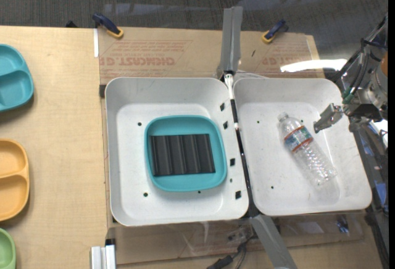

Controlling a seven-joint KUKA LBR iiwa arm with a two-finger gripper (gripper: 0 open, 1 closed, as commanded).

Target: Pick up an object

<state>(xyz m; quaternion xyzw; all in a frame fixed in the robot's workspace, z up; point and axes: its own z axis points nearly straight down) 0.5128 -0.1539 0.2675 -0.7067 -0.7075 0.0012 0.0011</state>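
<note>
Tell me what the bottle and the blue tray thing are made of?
The bottle looks like thin clear plastic: you can see the white bin through it, and its ribbed sides catch the light. The blue tray looks like smooth, matte hard plastic with rounded edges. The dark ridged insert inside could be rubber or plastic; that is hard to tell.

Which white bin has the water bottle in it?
The right bin, the one next to the gripper. The clear bottle lies on its side there. The left bin has a teal tray instead.
</note>
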